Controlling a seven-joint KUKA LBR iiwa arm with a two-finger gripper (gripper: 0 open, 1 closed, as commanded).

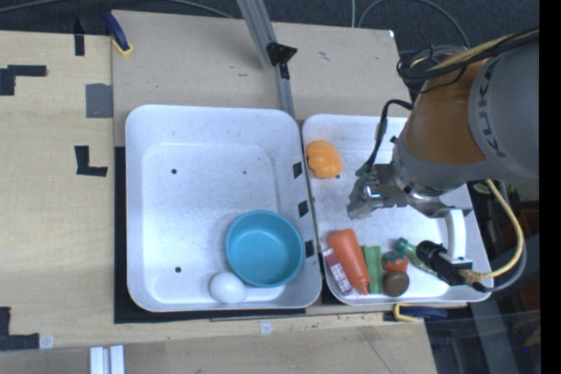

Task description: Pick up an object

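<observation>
Your gripper (366,199) is hanging over the right bin (351,132), just below the orange (324,159). You cannot tell its state.

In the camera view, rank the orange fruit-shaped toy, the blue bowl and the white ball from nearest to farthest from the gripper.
From the gripper:
1. Orange fruit-shaped toy, in the right bin, up and to the left of the gripper.
2. Blue bowl, in the left bin, near its lower right corner.
3. White ball, left bin, at the bowl's lower left edge.
</observation>
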